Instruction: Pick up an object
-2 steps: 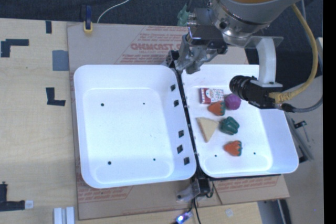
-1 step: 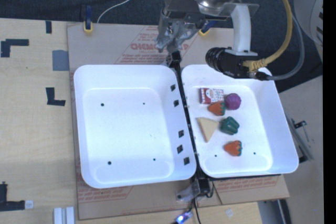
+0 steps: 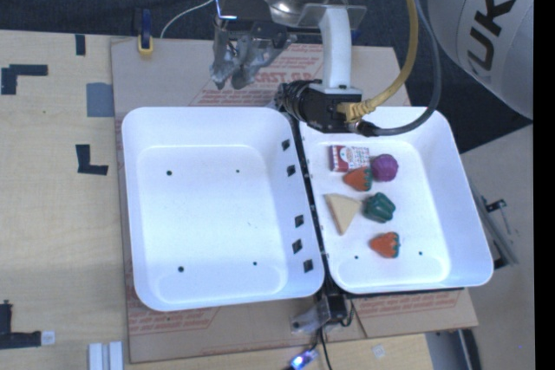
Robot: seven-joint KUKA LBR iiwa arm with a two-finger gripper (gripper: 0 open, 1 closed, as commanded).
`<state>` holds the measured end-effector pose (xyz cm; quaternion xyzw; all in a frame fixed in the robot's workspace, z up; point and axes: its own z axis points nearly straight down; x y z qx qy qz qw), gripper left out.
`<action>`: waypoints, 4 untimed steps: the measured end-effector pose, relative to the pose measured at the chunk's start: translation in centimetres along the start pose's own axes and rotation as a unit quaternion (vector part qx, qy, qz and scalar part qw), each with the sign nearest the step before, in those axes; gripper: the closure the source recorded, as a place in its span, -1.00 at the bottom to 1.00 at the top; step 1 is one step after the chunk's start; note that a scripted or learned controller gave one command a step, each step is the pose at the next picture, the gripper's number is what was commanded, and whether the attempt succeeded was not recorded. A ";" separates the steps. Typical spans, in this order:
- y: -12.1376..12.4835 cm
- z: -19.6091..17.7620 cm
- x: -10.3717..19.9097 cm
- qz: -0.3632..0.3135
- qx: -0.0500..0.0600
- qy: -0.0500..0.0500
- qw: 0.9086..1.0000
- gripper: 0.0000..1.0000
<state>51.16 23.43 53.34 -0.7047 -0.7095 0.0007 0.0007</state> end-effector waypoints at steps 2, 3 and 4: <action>0.3 22.2 -0.2 0.003 0.009 -0.004 1.000 1.00; -2.7 16.0 -0.1 0.001 -0.001 0.001 1.000 1.00; 0.0 32.7 -0.3 0.003 0.008 -0.004 1.000 1.00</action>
